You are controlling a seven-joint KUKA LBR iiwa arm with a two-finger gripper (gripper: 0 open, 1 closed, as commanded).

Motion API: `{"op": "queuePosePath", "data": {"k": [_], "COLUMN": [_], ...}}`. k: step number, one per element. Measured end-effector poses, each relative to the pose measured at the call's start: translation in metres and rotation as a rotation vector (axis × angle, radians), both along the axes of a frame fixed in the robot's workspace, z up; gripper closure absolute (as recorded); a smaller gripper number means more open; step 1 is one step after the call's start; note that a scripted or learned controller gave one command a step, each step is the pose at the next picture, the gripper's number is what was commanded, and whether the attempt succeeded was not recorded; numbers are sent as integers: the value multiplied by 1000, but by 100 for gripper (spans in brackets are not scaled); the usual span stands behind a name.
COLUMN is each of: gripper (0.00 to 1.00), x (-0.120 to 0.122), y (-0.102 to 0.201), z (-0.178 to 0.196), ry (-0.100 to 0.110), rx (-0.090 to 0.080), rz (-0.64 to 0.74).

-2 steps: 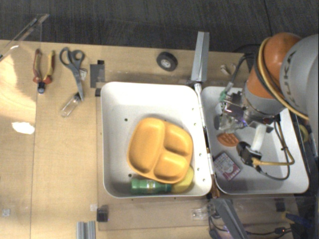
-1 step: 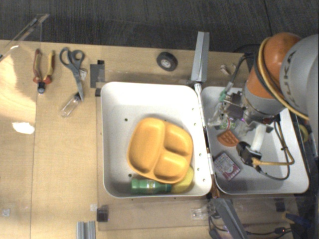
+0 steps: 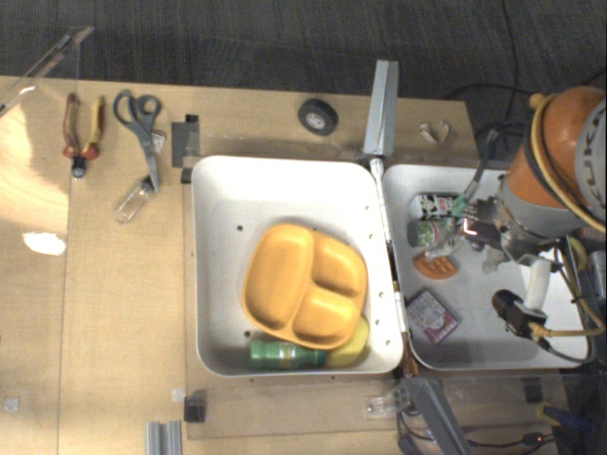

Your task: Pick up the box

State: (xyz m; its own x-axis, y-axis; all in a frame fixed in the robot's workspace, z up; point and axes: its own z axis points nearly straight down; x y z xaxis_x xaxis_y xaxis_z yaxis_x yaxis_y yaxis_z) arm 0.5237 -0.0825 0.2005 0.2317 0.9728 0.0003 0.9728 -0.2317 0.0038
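Box down and to the left of my pincer, flat on the right bin's floor.

My pincer hangs low over the upper left part of the right bin, its tip among a small green-and-white carton and an orange-red oval thing; whether it is apart or together I cannot tell. The box, small, flat and purplish-pink, lies near that bin's lower-left corner, just beside the wall shared with the left bin, turned so its edges run diagonal to the bin's sides. I judge my next move must carry me toward the view's lower left, past the orange thing. The left bin holds a yellow divided tray, tilted over a green bottle and a yellowish fruit. Scissors and pliers rest on the worktop.
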Motion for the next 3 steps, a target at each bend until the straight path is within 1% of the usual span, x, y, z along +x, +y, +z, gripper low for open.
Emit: {"op": "queuePosePath", "data": {"k": [1, 2, 3], "gripper": [0, 0, 0], "x": [-21, 90, 118], "y": [-15, -30, -24], "z": [-109, -100, -112], "ry": [-5, -3, 38], "rx": [0, -1, 8], "rz": [96, 298, 475]}}
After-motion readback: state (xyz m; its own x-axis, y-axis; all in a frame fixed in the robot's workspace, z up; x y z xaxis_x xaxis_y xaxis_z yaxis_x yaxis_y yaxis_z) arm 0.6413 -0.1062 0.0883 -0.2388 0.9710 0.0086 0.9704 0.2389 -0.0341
